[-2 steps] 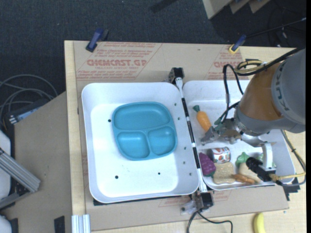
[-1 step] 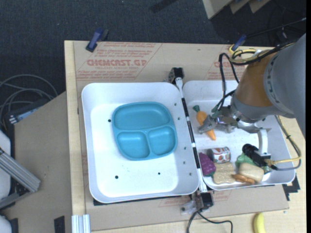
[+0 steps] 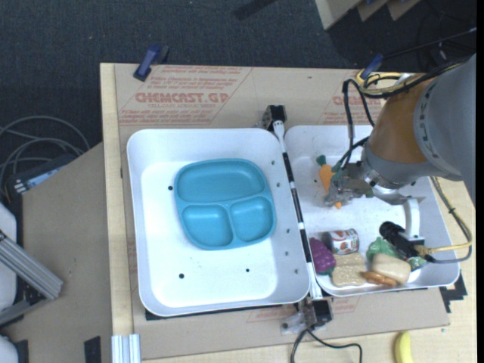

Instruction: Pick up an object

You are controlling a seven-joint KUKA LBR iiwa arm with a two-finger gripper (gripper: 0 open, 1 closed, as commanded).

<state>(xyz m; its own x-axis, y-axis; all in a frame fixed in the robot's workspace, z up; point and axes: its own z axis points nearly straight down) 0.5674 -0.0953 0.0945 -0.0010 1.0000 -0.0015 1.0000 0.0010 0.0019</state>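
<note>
Where the right bin [image 3: 446, 225] meets its upper left area, an orange carrot-like toy [image 3: 325, 175] lies on the white floor, just beside the gripper [image 3: 338, 193]; finger state cannot be told from this angle. Along the bin's near edge sit a purple piece [image 3: 322, 255], a small red-and-white can [image 3: 345, 240], and a sandwich-like toy [image 3: 389, 269]. The left bin [image 3: 144, 225] holds 1 blue divided plate [image 3: 224, 202].

A small orange carrot-like toy [image 3: 325, 175] with a green top lies in the right bin's [image 3: 446, 278] upper-left area.
</note>
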